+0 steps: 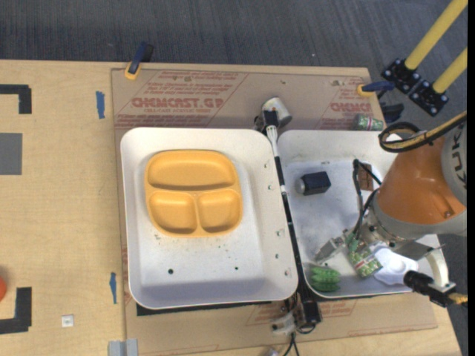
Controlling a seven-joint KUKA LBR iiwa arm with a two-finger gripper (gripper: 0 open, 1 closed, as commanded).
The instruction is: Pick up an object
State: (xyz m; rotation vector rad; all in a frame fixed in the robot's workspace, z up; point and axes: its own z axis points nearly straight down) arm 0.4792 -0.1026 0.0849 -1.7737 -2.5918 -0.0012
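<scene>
The arm [415, 191] reaches in over the right bin [326, 150], its orange band above that bin's right edge; the gripper [355, 245] sits low near the bin's front edge, among a small cluster of objects; whether it is open or closed, or has hold of anything, I cannot tell. A green-and-white packet [363, 260] lies just beside it; a white object [392, 264] lies toward the front right corner; a green object [323, 276] rests at the front edge; a dark block [315, 182] sits toward the bin's back. The left bin [200, 273] carries a yellow divided tray [194, 192] in its back half.
</scene>
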